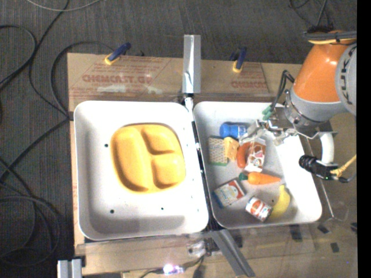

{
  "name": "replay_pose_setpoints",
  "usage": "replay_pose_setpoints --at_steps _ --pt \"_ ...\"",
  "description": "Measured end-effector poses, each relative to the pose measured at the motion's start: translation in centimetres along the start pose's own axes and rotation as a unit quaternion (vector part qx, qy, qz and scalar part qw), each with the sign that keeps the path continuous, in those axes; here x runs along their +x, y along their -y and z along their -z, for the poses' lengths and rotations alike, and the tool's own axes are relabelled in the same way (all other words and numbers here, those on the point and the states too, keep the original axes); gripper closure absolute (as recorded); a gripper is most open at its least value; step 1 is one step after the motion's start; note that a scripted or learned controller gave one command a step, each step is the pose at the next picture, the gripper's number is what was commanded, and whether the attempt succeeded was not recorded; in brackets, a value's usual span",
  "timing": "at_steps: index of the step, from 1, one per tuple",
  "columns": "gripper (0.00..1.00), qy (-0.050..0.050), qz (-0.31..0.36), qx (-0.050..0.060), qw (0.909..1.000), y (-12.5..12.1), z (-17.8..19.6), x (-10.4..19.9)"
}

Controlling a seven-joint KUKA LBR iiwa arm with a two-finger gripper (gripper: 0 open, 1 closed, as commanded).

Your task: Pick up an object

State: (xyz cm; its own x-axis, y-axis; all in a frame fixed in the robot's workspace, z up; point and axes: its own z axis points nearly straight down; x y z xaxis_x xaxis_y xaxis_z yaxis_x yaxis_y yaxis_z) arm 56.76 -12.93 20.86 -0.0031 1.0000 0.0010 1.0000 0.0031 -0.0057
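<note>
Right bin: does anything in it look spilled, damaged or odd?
Nothing looks spilled or damaged. The right bin holds a loose jumble: a can on its side, a carrot, a banana, small packages. The yellow tray lies flat.

I see the right bin (301, 210) crowded through its middle: blue cup (232, 130), snack packet (254, 155), carrot (262, 179), small carton (228, 193), can (258, 208) and banana (282, 201) lie close together. Bare floor remains along its 3 o'clock wall. In the left bin (93, 207), the yellow tray (149, 157) fills the centre; open floor rings it, widest toward 6 o'clock.
</note>
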Motion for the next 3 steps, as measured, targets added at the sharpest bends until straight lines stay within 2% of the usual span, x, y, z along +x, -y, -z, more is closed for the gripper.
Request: replay_pose_setpoints --at_steps 1,2,3 --pt "0.00 0.000 0.019 -0.001 0.9998 -1.5 -10.1 -2.3" --pt "1.00 0.000 0.019 -0.002 0.9998 -1.6 -9.0 -2.4" --pt "1.00 0.001 0.027 -0.001 0.9996 1.0 3.7 2.8"
